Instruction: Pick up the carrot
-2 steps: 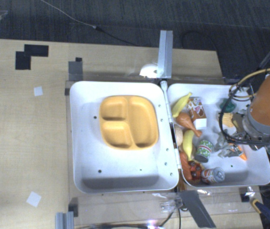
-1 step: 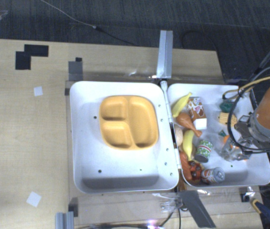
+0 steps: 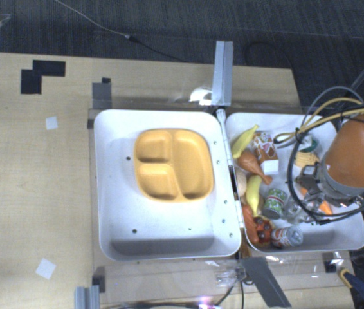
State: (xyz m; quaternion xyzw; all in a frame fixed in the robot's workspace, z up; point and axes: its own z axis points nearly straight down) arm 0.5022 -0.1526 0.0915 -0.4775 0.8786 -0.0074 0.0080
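My arm (image 3: 355, 153) hangs over the right bin (image 3: 349, 240), hiding my tool; spread or pressed together, I cannot tell. An orange bit (image 3: 325, 206) shows just under the wrist, likely the carrot. Bananas (image 3: 253, 195), a can (image 3: 273, 205) and other toys crowd close. Risk: a blind close grabs a neighbour or nudges the carrot away. The yellow plate (image 3: 172, 164) sits in the left bin (image 3: 114, 172).

Light is even and fairly bright from overhead. The left white bin (image 3: 114, 230) carries a soft grey shadow along its near inner wall. A small glare spot sits on the metal post (image 3: 222, 76) base between the bins. The dark floor at the top stays dim. Focus is slightly soft throughout, with small items in the right bin (image 3: 355, 237) blurred together.
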